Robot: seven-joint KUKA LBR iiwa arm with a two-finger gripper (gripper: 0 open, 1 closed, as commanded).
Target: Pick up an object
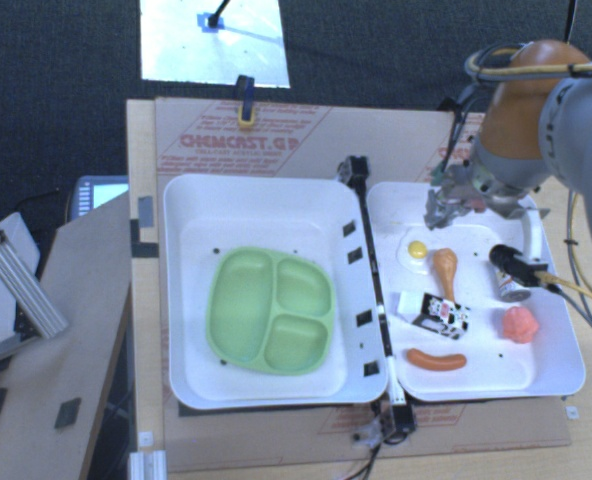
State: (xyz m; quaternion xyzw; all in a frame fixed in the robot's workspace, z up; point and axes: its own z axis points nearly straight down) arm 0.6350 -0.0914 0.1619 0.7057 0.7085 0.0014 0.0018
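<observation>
My gripper (439, 214) hangs over the far left part of the right bin (556, 368), just above and behind a toy fried egg (416, 252). Beside the egg lies a brown drumstick (444, 269). Nearer the front are a black-and-white carton (442, 315) and an orange sausage (436, 360). A pink lump (520, 324) sits at the right, with a small can-like object (513, 288) just behind it. Nothing shows in the gripper.
The left bin (186, 268) holds a green divided plate (271, 311). A black divider (368, 278) runs between the two bins. The grey arm with its orange band (536, 88) reaches in from the upper right.
</observation>
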